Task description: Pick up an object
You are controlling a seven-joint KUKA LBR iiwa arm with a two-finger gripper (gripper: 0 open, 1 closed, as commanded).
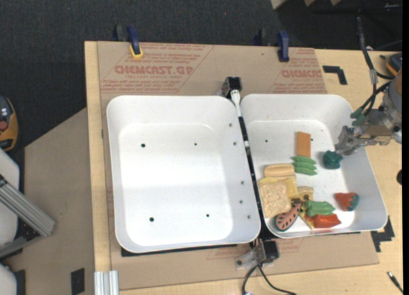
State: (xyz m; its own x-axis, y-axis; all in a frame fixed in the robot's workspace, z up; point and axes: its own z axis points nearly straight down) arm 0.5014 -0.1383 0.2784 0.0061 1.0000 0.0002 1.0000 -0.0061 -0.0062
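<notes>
One gripper [345, 142] at the right rim of the right bin [281, 105], over its upper right part; whether it is open or closed cannot be told at this slant, and nothing is seen held. Nearest item: dark green toy [331, 159], lying just below and slightly left of the gripper, compact, no clear long axis. Other stock: orange block [303, 143] and green pods [305, 165] further left, apart; the left bin [128, 112] lies well apart.
</notes>
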